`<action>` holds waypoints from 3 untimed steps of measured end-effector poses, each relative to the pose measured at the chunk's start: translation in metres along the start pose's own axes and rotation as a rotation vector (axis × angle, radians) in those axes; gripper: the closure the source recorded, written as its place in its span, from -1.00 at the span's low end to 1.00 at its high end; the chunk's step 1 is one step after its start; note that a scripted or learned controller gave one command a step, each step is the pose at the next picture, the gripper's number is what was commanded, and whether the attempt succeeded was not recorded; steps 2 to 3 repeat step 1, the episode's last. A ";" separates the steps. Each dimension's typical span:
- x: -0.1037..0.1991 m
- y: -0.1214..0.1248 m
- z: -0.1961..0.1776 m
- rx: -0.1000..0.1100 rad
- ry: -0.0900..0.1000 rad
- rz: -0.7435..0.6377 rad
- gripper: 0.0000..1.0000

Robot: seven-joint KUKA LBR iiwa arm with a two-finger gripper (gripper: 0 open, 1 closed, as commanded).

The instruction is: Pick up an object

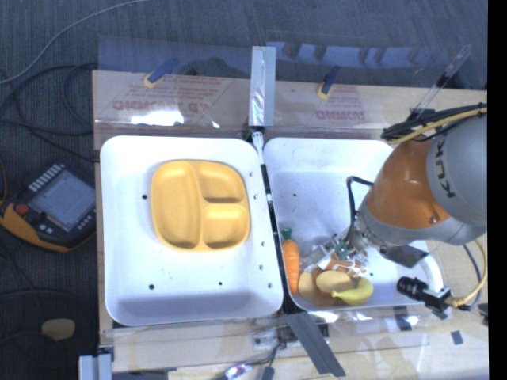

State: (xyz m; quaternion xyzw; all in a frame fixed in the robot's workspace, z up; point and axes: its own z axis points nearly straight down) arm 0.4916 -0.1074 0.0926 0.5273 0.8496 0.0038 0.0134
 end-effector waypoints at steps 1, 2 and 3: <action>-0.034 -0.020 0.004 0.009 0.011 0.053 -1.00; -0.034 -0.020 0.004 0.009 0.011 0.053 -1.00; -0.034 -0.020 0.004 0.009 0.011 0.053 -1.00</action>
